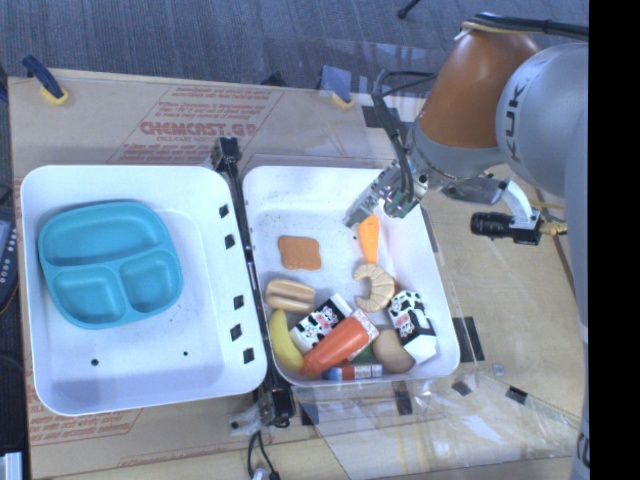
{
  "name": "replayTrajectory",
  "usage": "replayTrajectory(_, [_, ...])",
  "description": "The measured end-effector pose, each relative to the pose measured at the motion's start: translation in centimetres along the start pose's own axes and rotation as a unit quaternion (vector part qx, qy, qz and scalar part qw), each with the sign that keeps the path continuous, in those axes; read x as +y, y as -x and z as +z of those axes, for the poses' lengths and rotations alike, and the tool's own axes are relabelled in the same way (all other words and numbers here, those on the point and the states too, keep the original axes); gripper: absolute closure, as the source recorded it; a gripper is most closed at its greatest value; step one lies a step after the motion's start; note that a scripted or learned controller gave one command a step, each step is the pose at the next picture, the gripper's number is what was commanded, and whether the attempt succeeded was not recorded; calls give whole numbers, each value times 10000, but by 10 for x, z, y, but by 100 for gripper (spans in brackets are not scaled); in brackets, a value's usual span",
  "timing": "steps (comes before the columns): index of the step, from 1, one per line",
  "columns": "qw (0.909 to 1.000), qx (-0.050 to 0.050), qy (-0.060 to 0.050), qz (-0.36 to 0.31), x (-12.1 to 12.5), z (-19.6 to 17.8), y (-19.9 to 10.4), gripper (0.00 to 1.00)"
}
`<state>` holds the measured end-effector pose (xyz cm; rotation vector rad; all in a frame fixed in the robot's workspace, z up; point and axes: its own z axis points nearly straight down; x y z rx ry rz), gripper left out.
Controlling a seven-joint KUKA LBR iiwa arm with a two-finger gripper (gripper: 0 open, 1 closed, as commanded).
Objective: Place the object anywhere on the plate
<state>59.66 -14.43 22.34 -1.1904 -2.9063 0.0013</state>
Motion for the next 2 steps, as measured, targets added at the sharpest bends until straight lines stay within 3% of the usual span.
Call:
replayTrajectory(1, [10000, 0, -1, 1, 0, 0, 0, 0])
replayTrajectory(2, [9990, 16, -1, -456, -14, 20, -100, 0])
